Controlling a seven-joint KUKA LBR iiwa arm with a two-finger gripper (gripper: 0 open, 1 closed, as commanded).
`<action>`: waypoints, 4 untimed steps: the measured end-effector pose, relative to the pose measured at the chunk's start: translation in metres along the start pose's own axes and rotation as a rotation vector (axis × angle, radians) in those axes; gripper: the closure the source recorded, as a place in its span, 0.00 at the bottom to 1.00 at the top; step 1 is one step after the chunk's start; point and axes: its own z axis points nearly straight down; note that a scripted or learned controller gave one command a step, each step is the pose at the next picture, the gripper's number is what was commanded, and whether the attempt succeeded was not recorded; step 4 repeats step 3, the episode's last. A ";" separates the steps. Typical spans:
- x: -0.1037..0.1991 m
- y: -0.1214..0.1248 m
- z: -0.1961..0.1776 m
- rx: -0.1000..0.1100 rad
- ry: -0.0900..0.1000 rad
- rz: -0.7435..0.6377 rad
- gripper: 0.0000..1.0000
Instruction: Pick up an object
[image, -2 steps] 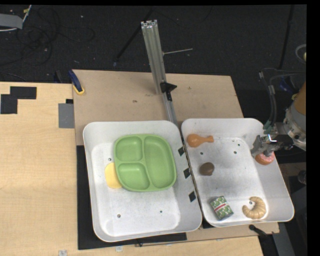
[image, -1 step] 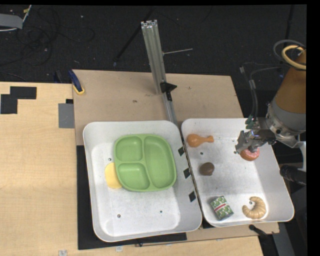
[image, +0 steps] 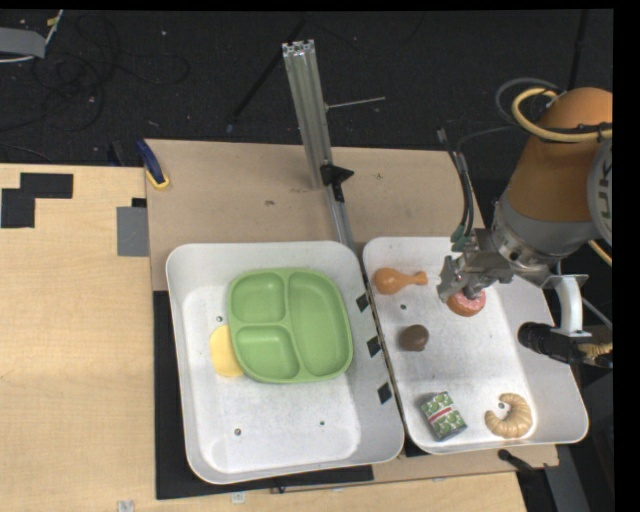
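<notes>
The worktop carried two shallow white bins side by side. The left bin contained a green divided plate with three compartments, and a yellow object lay partly hidden under the plate's left edge.

The right bin contained five items. An orange toy drumstick lay near the bin's upper left corner. A dark brown round object lay below it, apart from it. A small green patterned packet rested near the bin's lower edge, and a tan croissant lay just to its right. A pink-red round object lay in the upper middle of the bin.

The arm entered from the right, and the gripper was positioned directly over the pink-red round object, overlapping its upper part. Whether the gripper was open, closed, or gripping that object could not be determined from this angle. A metal post stood upright behind the bins.
</notes>
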 end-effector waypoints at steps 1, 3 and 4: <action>0.057 0.021 0.004 -0.002 0.000 -0.002 1.00; 0.148 0.051 0.020 -0.002 0.000 -0.001 1.00; 0.148 0.051 0.020 -0.002 0.000 -0.001 1.00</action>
